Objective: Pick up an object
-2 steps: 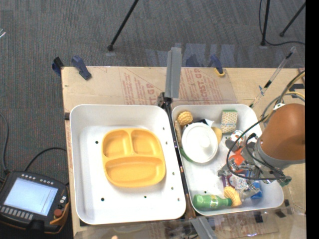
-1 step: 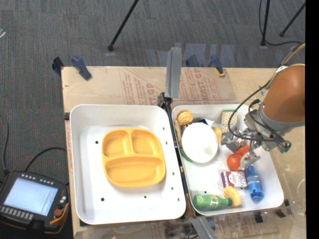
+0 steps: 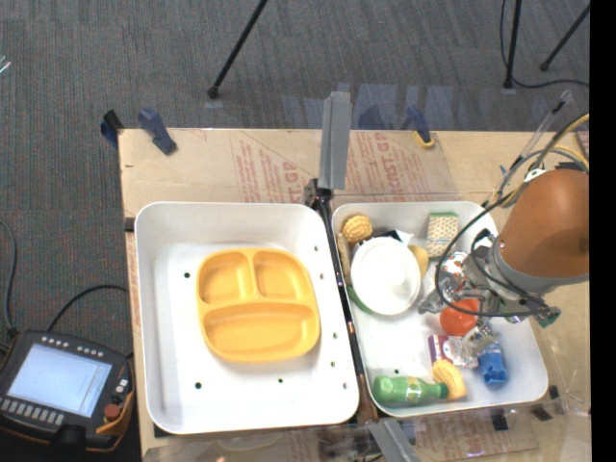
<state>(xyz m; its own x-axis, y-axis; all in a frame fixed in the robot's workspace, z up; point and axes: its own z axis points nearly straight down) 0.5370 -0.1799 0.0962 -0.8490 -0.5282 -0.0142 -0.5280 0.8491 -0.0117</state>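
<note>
I have the gripper [image 3: 469, 327] low in the right bin [image 3: 525, 378], over a red object [image 3: 460, 318] just right of the white plate [image 3: 386, 274] — whether it grips anything, I cannot tell. I'd settle squarely on it before lifting, clear of the plate. The red piece looks roundish — no clear long axis or heading.

red object [image 3: 460, 318] | right bin [image 3: 527, 373] | under arm, partly hidden

Grey arm [image 3: 539, 239] from the right, wrist angled down and leftward.
</note>
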